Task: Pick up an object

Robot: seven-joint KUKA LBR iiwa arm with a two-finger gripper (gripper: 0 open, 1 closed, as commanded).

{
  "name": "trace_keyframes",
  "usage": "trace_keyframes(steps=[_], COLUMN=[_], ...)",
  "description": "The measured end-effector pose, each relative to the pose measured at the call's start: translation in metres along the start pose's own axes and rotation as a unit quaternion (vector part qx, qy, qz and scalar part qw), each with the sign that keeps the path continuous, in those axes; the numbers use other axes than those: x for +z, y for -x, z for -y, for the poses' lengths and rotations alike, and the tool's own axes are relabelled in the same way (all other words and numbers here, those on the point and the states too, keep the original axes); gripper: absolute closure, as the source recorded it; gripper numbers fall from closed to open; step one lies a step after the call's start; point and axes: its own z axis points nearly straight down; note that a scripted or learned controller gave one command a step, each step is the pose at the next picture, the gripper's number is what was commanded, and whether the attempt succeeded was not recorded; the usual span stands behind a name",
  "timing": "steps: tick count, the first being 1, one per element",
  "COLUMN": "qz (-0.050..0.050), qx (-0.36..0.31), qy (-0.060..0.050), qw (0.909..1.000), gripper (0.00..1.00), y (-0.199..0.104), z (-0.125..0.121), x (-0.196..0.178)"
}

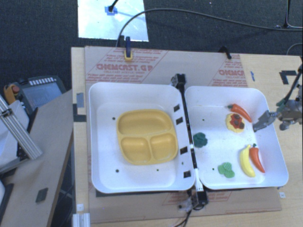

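Carrot (241,111) lies untouched left of your gripper (262,121); jaw state unclear, possibly nothing held. Arm enters low from frame right.

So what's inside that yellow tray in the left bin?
The yellow tray has three compartments, and all look bare. The tray hides the left bin's floor beneath it.

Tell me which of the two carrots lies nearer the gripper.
The upper carrot, beside the pizza, lies nearer the gripper. The other carrot lies lower down, against the banana.
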Motion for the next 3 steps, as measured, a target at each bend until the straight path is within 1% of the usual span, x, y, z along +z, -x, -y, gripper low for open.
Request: trace_keyframes(steps=[1, 2, 3], qz=[0.001, 0.001, 0.000], qx=[-0.002, -0.001, -0.001], qy=[0.006, 0.004, 0.004], qw=[1.0000, 1.0000, 1.0000], gripper=[0.00, 0.00, 0.00], y=[-0.001, 0.006, 0.005], z=[-0.002, -0.008, -0.006], x=[-0.006, 0.040, 0.102])
